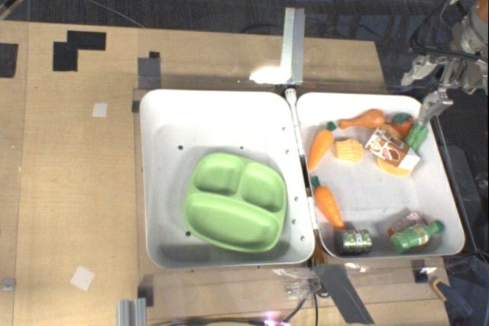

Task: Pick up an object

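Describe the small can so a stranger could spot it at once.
Look in the right bin, along its near edge. The can lies on its side there, left of a green bottle and just below a carrot. It alone is a short metal cylinder with shiny ends.

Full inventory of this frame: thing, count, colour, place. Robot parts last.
bins: 2, white, side by side on the bench
divided plate: 1, green, left bin, centre
carrots: 2, orange with green tops, right bin, left side, one above the other
chicken drumstick: 1, orange-brown, right bin, top
yellow snack piece: 1, yellow, right bin, right of the upper carrot
carton: 1, white, red and brown, right bin, upper right, lying on a yellow piece
can: 1, green and silver, right bin, bottom edge
green bottle: 1, green, right bin, bottom right corner
small packet: 1, reddish, just above the green bottle
gripper: 1, grey, over the right bin's top right corner
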You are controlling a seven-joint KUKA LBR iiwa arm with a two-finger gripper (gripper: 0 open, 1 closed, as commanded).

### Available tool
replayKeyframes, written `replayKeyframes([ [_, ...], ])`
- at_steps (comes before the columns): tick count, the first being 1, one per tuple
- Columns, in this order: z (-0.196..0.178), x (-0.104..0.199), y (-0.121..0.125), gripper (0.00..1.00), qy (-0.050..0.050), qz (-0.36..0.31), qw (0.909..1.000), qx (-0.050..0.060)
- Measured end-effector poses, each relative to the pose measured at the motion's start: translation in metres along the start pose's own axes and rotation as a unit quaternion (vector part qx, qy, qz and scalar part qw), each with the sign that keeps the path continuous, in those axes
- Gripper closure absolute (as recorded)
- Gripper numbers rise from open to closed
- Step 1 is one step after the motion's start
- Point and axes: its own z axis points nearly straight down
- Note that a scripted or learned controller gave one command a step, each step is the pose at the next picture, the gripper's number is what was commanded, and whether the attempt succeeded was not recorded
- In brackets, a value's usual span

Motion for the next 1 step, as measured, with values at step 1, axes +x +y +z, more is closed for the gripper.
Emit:
replayKeyframes([
  [1,0.1254,0.033,-0.0065,0.0,0.004,-0.077,0.997,-0.002],
])
